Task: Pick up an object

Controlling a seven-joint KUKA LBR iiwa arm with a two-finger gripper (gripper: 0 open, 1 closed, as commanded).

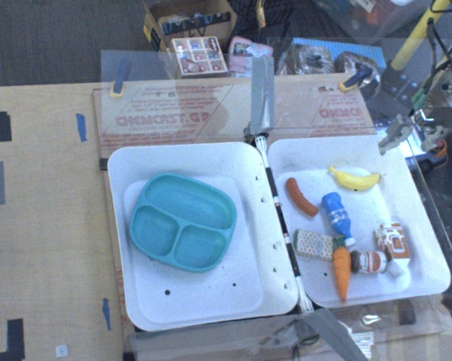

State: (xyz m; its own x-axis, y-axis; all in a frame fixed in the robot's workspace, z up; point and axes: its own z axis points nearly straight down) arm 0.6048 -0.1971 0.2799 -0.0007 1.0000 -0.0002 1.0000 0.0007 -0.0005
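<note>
Nothing is picked yet: the end effector (395, 133) hovers beyond the right bin (432, 236), apparently empty; its opening cannot be told.

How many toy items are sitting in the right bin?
7: banana at back, sausage, blue bottle, box, carrot, small jar, carton at right.

A robotics lab or workshop. The gripper (397, 133) sits amid loose cables (432, 56), and left of it a plywood bench (45, 225) marked with black tape carries two white bins (133, 166). Beyond, cardboard boxes (189, 22) and packaged goods clutter a dark floor.
</note>
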